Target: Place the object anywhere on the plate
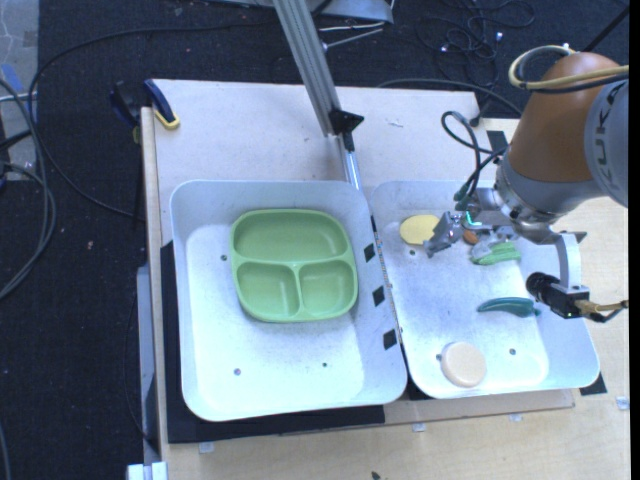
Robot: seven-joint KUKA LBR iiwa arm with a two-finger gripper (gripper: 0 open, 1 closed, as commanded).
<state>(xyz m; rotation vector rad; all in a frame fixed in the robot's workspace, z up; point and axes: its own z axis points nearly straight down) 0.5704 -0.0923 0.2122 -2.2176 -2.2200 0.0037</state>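
Surface [250, 118] with 2 white bins; arm [560, 118] enters from the view's right. Left bin [200, 368] holds the green 3-compartment plate [295, 264]. In the right bin [520, 368], the fingers [445, 236] hang touching or just above the yellow object [418, 230], the nearest piece; whether clenched or released cannot be told. The plate lies well apart, to the view's left.

Reading partial white lettering "KU" running down the grey arm [612, 138], up and right of the pincer [447, 236]; nothing else legible.
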